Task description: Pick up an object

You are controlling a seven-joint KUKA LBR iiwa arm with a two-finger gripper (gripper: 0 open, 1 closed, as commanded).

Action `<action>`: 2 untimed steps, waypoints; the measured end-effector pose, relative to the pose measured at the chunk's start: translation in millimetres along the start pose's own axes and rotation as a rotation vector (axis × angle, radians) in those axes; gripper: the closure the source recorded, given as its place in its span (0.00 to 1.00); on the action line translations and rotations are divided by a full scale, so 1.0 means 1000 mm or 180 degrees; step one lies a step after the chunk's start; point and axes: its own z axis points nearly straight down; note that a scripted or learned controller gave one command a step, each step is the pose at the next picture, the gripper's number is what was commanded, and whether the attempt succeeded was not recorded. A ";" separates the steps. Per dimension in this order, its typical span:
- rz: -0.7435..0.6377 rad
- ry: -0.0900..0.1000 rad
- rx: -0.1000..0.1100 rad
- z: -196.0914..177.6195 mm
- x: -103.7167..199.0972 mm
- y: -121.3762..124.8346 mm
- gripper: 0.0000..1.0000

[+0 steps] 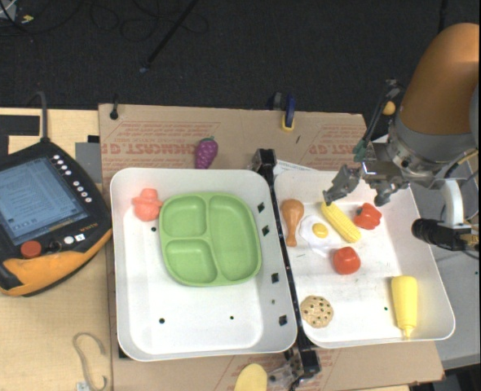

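Right bin (436, 300) holds the candidate objects. Corn cob (340, 221), yellow, lies slantwise near the bin's upper middle, directly below the gripper (361, 187). Just left of the corn: fried egg (317, 231), touching or nearly touching it. Left of the egg: chicken drumstick (292, 218), brown, lying roughly upright along the bin's left wall. Right of the corn: a red pepper (368, 216), near the gripper's right finger. Below the corn: a red tomato (346, 260). Lower left of the bin: chocolate-chip cookie (315, 310). Lower right: yellow mustard bottle (404, 302), lying lengthwise.

Gripper hangs over the upper part of the right bin, fingers spread wide, nothing between them. Left finger tip sits above the corn's upper end; right finger tip sits close to the red pepper. Contact with either cannot be determined from this angle. Grey arm with the orange band reaches in from the right.

Left bin (143, 316): green divided plate (208, 239) in the centre, pink toy (146, 204) at the upper left beside the plate.

Outside the bins: purple grapes (205, 151) on the cardboard behind the left bin; teach pendant (37, 210) at far left; a yellow object (251, 377) at the lower edge.
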 end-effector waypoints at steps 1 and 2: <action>-0.0006 -0.0003 -0.0031 -0.006 0.000 0.002 0.00; -0.0007 -0.0002 -0.0013 0.051 -0.001 -0.008 0.00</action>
